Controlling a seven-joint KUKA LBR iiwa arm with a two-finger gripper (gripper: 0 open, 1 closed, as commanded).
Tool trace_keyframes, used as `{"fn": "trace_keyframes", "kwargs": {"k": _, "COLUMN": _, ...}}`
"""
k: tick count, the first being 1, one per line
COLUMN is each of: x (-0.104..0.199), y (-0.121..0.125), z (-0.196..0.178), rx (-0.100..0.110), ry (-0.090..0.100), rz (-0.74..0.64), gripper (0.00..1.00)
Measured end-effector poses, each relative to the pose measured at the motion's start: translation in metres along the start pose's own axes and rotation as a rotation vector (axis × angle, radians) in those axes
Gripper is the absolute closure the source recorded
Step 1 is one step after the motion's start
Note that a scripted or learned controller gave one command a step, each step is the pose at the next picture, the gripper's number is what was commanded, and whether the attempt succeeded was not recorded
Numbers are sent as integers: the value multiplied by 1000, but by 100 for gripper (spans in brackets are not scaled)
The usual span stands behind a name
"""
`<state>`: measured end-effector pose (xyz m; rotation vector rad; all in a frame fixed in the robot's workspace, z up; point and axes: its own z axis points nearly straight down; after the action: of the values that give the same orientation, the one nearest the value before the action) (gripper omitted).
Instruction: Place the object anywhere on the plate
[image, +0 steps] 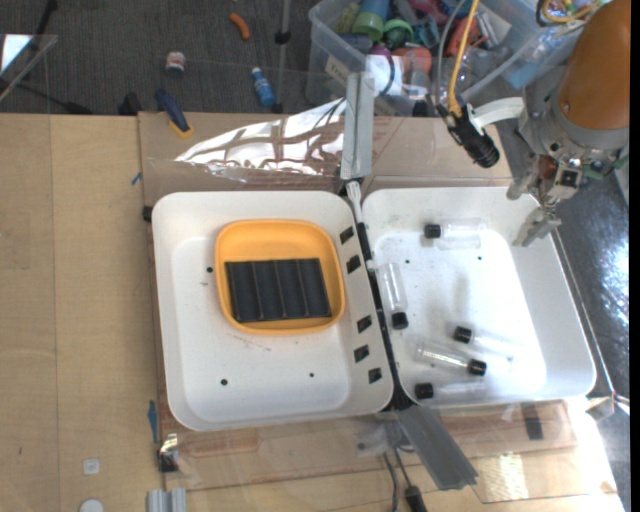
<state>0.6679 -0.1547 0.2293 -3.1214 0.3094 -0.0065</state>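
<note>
Trouble ahead imo: gripper (540, 205), jaws empty but can't tell how wide, hangs over the right bin's (560, 330) far edge, and those clear vials (392, 285) could slip before reaching the left bin's orange plate (278, 238).

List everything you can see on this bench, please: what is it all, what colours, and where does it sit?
Bins: two, white, side by side on the bench.
Plate: one, orange-yellow, in the left bin.
Ridged block: one, black, lying on the plate.
Vials: several, clear with black caps, scattered in the right bin; exact count hard to tell.
Storage tub: one, clear, full of coloured items, behind the bins.
Arm: one, grey with an orange band, upper right.
Gripper: one, over the right bin's upper right edge.
</note>
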Motion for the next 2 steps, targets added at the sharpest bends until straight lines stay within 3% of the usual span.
{"fn": "trace_keyframes", "kwargs": {"k": 1, "x": 3, "y": 17, "z": 0, "rx": 0, "ry": 0, "rz": 0, "gripper": 0}}
{"fn": "trace_keyframes", "kwargs": {"k": 2, "x": 1, "y": 8, "z": 0, "rx": -1, "ry": -1, "rz": 8, "gripper": 0}}
